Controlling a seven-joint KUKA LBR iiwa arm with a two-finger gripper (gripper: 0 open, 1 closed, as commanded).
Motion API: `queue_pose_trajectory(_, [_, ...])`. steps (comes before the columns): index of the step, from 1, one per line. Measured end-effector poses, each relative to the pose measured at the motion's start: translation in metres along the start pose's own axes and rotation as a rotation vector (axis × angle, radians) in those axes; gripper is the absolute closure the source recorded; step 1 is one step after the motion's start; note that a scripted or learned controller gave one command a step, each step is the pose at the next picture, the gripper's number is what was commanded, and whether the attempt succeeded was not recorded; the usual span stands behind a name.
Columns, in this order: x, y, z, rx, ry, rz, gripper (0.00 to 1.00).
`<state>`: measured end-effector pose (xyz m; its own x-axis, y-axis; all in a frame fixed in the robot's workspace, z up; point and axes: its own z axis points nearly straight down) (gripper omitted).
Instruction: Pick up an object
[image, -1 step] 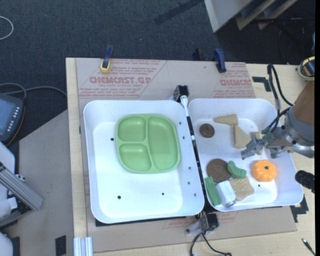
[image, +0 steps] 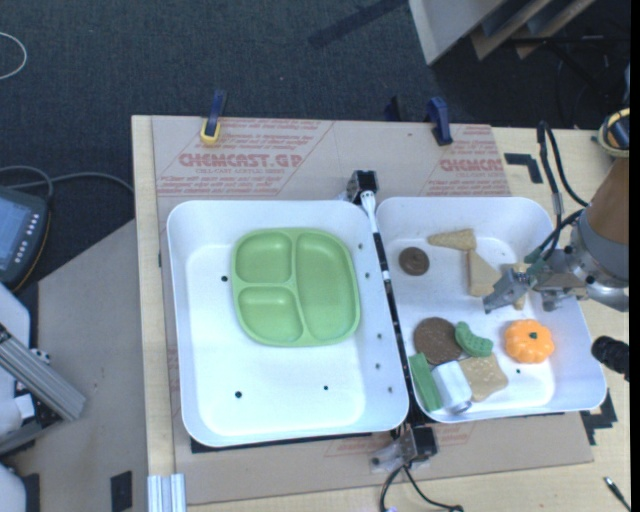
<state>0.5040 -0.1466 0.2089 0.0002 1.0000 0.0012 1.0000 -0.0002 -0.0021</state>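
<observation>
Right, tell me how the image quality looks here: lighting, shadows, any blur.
Camera view: light is even and soft, with only faint shadows along the white bins' rims and no hard glare. The green tray and orange pumpkin read sharp. The gripper looks slightly smeared, so its fingers are hard to make out. The dark floor at the top is underexposed.

Overhead slant view, both bins (image: 190, 300)

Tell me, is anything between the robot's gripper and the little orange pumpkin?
Nothing visible. The gripper hangs in the right bin, just above the pumpkin, with bare white floor between them.
</observation>
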Motion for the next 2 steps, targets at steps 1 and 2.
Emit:
queue_pose_trajectory(1, [0.003, 0.006, 0.045, 0.005, 0.002, 0.0, 0.0])
queue_pose_trajectory(2, [0.006, 0.005, 0.089, 0.005, 0.002, 0.0, 0.0])
